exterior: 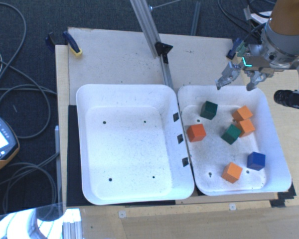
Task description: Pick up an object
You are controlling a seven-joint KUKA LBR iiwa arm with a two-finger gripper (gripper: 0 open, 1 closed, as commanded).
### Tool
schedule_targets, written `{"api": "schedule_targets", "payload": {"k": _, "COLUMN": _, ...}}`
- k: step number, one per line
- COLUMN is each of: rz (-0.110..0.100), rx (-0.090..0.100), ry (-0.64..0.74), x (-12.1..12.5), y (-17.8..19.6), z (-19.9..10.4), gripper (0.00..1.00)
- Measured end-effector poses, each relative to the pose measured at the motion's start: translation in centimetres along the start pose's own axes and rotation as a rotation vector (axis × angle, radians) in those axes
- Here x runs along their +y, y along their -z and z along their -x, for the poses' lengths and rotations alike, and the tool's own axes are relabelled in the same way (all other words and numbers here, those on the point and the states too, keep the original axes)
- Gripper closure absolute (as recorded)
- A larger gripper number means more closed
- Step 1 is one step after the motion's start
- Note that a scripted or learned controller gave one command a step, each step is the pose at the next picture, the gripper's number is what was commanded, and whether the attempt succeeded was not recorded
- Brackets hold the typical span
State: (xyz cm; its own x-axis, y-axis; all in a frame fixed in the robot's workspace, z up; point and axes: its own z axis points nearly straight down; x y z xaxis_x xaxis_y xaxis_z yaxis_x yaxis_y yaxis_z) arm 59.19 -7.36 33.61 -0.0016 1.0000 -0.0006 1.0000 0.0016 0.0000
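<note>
My gripper [235, 85] hangs open above the far rim of the right bin [274, 148], with nothing between its two fingertips. Below it in that bin lie several small cubes: a dark green one [208, 110] nearest the gripper, a red-orange one [196, 132] by the bin's left wall, two orange ones [242, 113] [247, 127] touching each other, another green one [231, 133] beside them, a blue one [256, 161] and an orange one [232, 172] toward the front.
The left bin [89, 148] sits beside the right one, with black clips along the shared divider. A slanted metal bar [148, 24] crosses the bench behind the bins. Cables lie on the floor at left and top right.
</note>
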Motion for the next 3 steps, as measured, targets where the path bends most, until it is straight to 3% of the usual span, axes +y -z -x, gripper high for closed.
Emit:
{"api": "schedule_targets", "payload": {"k": 2, "rz": 0.0, "rx": 0.0, "ry": 0.0, "x": 0.0, "y": 0.0, "z": 0.0, "gripper": 0.0}}
{"api": "schedule_targets", "payload": {"k": 3, "rz": 0.01, "rx": 0.001, "ry": 0.004, "x": 3.5, "y": 5.4, "z": -3.9, "gripper": 0.0}}
